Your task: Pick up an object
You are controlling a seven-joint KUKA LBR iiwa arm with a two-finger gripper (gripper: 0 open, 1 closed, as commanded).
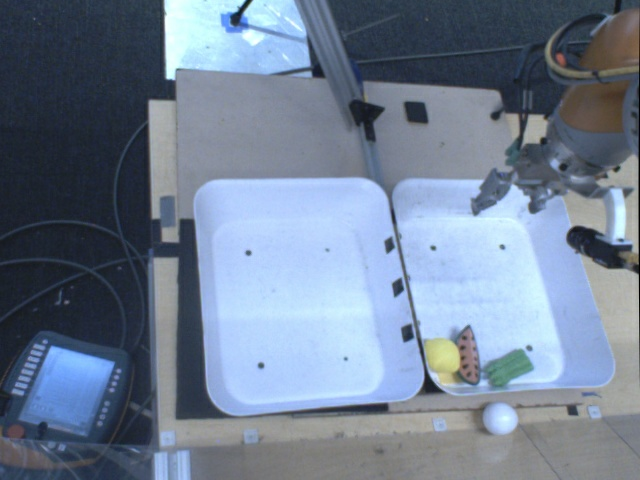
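Fingers [512,196] spread open above right bin's [570,268] far edge.

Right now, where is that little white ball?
The white ball lies outside the bins, on the bench just past the right bin's near edge, close below the green object.

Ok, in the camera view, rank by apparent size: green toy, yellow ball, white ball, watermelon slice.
Largest to smallest:
1. green toy
2. watermelon slice
3. yellow ball and white ball, which look alike, so I won't rank them.
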